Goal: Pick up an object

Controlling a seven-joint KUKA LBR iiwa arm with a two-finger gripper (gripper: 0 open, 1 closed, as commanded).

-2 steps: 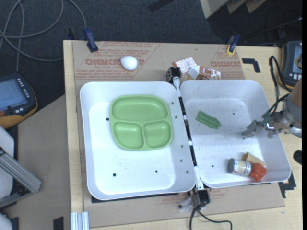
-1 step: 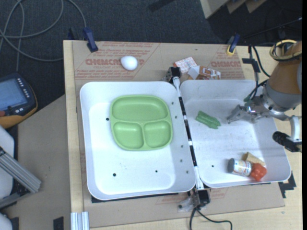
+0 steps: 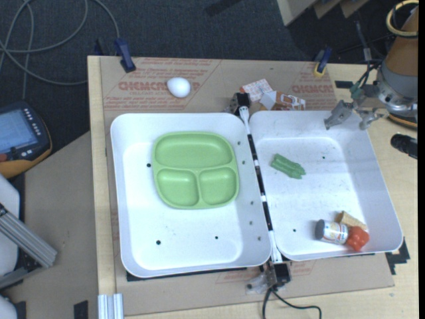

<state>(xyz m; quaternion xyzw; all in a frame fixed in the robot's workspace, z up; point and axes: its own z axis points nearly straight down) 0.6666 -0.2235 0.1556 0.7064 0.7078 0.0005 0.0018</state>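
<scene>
The right bin [image 3: 372,171] holds a green pod-shaped object [image 3: 287,166] near its middle. In its near right corner lie a small grey jar with a label [image 3: 332,231], a red round object [image 3: 357,239] and a tan wedge [image 3: 350,219], close together. My gripper [image 3: 352,116] hangs over the bin's far right rim, well behind all of these. Its two fingers [image 3: 337,116] are spread open with nothing between them. The grey arm with its orange band [image 3: 404,58] comes in from the upper right.
The left bin [image 3: 133,198] carries a green divided plate [image 3: 196,168]. A white egg-shaped ball [image 3: 178,86] and crumpled wrappers [image 3: 267,95] lie on the cardboard behind the bins. Blue clamps [image 3: 124,55] grip the board's far edge. A tablet [image 3: 20,133] sits at the left.
</scene>
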